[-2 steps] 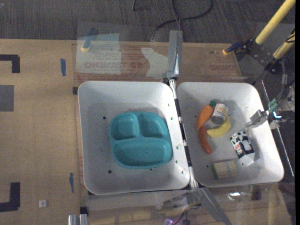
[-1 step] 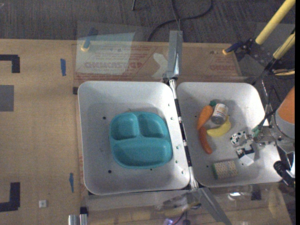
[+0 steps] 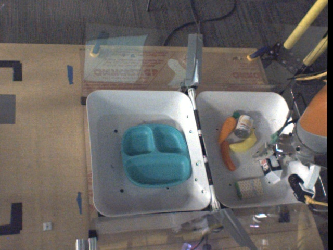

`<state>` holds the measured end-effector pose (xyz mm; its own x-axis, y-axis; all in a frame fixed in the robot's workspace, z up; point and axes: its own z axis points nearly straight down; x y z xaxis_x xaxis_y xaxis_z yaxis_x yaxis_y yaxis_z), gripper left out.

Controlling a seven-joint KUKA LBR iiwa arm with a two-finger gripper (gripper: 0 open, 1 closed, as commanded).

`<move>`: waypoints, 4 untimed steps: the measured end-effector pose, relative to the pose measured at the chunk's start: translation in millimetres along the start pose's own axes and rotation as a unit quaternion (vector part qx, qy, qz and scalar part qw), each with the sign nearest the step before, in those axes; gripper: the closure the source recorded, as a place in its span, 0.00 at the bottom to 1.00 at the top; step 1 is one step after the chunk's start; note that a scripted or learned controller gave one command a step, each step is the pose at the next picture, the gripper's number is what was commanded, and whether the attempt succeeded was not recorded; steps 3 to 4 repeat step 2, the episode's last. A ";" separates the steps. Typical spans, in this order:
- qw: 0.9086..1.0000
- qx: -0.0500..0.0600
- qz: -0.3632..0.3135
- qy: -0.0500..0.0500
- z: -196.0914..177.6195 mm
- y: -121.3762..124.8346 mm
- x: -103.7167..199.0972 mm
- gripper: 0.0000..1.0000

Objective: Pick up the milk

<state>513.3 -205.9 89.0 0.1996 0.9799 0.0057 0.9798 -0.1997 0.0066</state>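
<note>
The milk [image 3: 269,165], a small white carton with dark and red markings as far as I can make out, is lying near the right-hand wall of the right bin [image 3: 244,95], partly hidden. The gripper [image 3: 276,154] is hanging right over it, and from here I cannot tell whether it is apart, together, or clamped on the carton. Behind it the arm [image 3: 317,116] is reaching in from the right, its orange band showing above the wrist.

Just left of the carton a banana [image 3: 243,145] is resting against a small can [image 3: 243,125]. A carrot [image 3: 226,129] is leaning beside the can, and a second orange piece [image 3: 228,156] is lying below it. A tan textured block with a green end [image 3: 250,187] is sitting near the bin's front edge.

In the left bin [image 3: 104,108] a teal divided plate [image 3: 155,155] is lying flat in the middle, well apart from everything else.
</note>
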 end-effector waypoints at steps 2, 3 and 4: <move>0.999 0.003 -0.040 -0.003 -82.4 8.4 43.7 1.00; 0.999 0.003 -0.040 -0.003 -82.4 8.4 43.7 1.00; 0.999 0.003 -0.040 -0.003 -82.4 8.4 43.7 1.00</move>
